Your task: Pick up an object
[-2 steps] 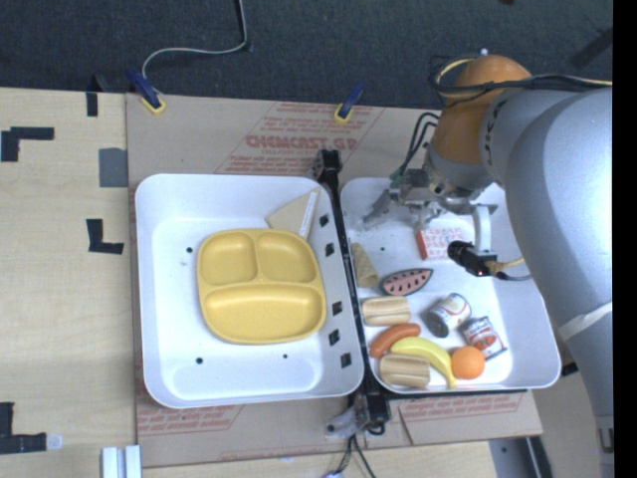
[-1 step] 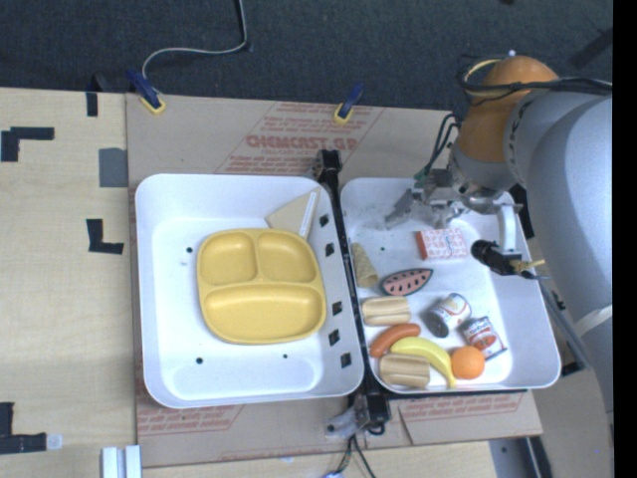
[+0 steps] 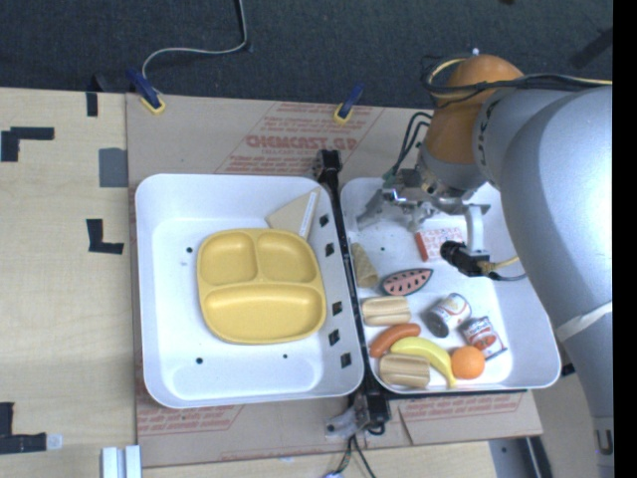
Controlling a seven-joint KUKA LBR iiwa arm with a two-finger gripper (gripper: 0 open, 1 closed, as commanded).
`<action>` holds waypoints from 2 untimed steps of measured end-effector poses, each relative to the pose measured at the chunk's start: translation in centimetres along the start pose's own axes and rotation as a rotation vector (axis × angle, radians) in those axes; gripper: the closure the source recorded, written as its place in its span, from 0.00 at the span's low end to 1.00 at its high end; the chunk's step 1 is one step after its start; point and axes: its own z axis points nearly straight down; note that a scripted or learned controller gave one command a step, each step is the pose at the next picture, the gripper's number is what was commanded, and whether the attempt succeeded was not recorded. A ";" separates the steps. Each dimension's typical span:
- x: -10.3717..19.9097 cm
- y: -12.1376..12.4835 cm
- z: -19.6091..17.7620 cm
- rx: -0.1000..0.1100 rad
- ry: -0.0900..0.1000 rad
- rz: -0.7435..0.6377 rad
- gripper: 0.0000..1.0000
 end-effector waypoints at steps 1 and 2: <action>-0.8 0.0 0.0 0.000 -0.001 0.000 0.00; -1.7 0.0 0.0 0.000 -0.001 0.001 0.00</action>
